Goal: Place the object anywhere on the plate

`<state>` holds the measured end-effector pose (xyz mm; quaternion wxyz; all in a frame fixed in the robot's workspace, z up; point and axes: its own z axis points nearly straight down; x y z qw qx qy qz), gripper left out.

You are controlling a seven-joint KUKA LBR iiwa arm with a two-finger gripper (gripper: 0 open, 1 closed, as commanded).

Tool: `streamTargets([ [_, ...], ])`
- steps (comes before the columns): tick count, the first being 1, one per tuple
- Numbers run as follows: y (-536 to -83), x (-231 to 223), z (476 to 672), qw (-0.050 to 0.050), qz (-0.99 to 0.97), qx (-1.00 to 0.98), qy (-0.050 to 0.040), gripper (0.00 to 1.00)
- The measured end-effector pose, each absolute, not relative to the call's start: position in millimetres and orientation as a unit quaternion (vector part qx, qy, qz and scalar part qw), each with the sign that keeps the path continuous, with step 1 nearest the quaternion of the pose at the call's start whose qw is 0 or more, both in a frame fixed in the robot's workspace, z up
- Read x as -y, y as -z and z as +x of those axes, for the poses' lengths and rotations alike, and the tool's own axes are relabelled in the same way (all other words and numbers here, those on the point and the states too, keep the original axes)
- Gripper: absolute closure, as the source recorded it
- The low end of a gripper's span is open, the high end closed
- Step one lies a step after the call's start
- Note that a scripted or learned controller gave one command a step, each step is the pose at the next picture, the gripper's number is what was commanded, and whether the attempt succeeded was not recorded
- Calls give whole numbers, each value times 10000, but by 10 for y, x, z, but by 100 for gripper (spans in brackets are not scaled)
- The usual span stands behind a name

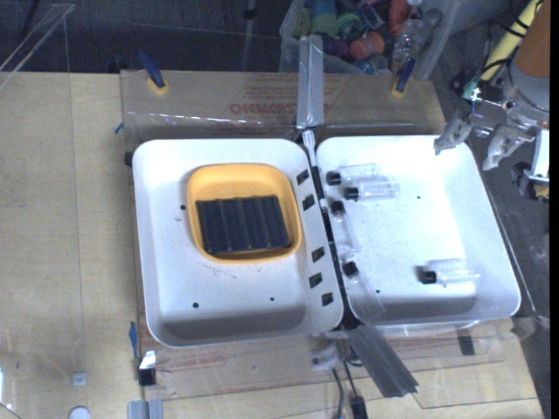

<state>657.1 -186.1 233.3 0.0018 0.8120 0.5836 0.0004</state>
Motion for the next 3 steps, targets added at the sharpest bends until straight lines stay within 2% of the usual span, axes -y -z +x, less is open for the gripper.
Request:
streamTargets([
  [1, -2395, 2081, 6676, 24, 7014, -7127, -5, 0],
  [3, -2380, 2203, 6680, 2, 5699, -8217, 0, 0],
])
